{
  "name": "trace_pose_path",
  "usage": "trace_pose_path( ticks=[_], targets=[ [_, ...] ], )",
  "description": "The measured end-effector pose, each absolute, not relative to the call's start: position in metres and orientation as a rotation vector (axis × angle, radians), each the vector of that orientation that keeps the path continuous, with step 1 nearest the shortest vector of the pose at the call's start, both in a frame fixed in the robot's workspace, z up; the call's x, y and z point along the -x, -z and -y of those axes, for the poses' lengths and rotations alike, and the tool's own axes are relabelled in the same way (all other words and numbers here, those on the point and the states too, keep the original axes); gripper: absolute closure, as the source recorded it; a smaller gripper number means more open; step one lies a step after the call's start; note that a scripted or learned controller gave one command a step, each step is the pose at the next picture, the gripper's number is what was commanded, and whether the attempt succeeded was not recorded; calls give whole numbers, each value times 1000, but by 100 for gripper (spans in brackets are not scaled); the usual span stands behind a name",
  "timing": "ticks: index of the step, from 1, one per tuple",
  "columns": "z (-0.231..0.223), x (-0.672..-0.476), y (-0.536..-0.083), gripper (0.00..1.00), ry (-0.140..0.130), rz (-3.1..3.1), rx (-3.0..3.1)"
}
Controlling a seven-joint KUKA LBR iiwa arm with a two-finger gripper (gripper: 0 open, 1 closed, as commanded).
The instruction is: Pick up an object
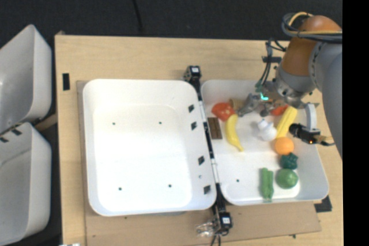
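In the right white bin (311, 193), the gripper (262, 102) hovers above a small white rounded plastic piece (266, 129); its grasp I cannot tell. That piece is probably light, stiff and slippery; grip across its middle.

arm (300, 60) over right bin (242, 190) (toy food inside)
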State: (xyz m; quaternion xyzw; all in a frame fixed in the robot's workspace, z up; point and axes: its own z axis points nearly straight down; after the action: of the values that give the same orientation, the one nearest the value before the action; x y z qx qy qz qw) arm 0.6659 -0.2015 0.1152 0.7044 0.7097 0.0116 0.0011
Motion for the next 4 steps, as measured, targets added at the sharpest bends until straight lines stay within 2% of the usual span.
trace_pose_path(
  ticks=[1, 2, 3, 4],
  targets=[
    [194, -660, -114, 0, -20, -2223, -2220],
    [178, -603, -121, 0, 2, -2220, -2222],
    [184, -627, -118, 0, -5, -2215, -2214],
    [222, -606, -215, 0, -3, -2213, -2217]
  ],
)
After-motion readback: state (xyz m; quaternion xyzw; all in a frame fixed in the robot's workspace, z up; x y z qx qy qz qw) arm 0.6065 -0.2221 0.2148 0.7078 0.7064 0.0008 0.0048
